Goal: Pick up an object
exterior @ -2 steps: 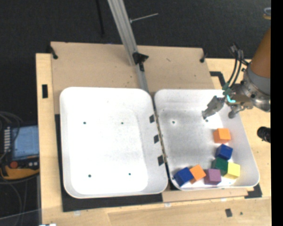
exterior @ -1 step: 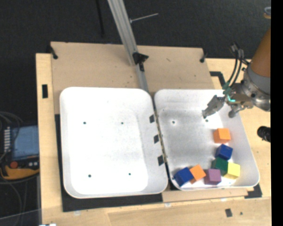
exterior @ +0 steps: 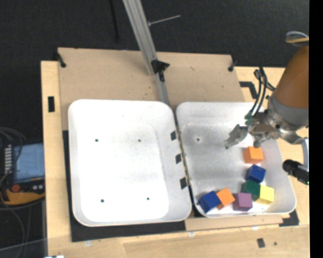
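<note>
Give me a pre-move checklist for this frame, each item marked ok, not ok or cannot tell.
1. Blocks present in the right bin: ok, seven.
2. Nearest target free on top: ok, the upper orange block stands alone.
3. Gripper above the right bin: ok, just up-left of that block.
4. Nothing held yet: ok, no block between the fingers.
5. Fingers open enough: cannot tell.
6. Blue block touching green block: not ok for a clean grasp.

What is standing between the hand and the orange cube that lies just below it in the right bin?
Nothing visible. The hand hangs just above and left of the upper orange cube, with bare floor of the right bin between them. The blue cube lies beyond it.
</note>
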Controlling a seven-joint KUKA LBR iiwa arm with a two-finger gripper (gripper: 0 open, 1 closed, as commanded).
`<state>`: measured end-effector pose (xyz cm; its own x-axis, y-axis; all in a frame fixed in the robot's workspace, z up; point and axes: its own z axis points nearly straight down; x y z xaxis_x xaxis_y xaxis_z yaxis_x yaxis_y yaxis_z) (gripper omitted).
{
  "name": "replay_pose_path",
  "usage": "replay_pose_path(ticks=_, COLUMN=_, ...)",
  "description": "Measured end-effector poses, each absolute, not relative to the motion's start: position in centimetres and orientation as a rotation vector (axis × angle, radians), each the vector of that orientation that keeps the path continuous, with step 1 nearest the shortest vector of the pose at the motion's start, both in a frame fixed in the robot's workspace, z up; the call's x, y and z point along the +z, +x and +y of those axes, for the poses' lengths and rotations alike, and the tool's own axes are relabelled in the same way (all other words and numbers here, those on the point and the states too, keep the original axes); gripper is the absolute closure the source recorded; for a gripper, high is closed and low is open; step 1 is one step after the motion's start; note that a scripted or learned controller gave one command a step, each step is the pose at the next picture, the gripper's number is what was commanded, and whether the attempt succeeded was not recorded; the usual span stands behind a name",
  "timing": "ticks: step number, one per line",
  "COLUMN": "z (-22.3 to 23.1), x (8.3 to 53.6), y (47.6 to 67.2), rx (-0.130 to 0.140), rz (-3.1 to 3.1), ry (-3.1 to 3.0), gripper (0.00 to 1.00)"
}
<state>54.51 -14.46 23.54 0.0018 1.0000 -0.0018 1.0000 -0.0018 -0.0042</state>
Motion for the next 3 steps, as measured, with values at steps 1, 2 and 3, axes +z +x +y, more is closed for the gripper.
replay_pose_path(ticks=1, z=-14.7, x=19.3, y=54.4, rx=0.006, rz=-2.218, ry=-2.223, gripper=0.00)
replay_pose_path(ticks=2, z=-15.2, x=13.3, y=54.8, rx=0.007, rz=-2.218, ry=-2.222, gripper=0.00)
replay_pose_path(ticks=3, z=-15.2, x=14.7, y=55.1, rx=-0.007, rz=-2.216, ry=-2.232, gripper=1.00)
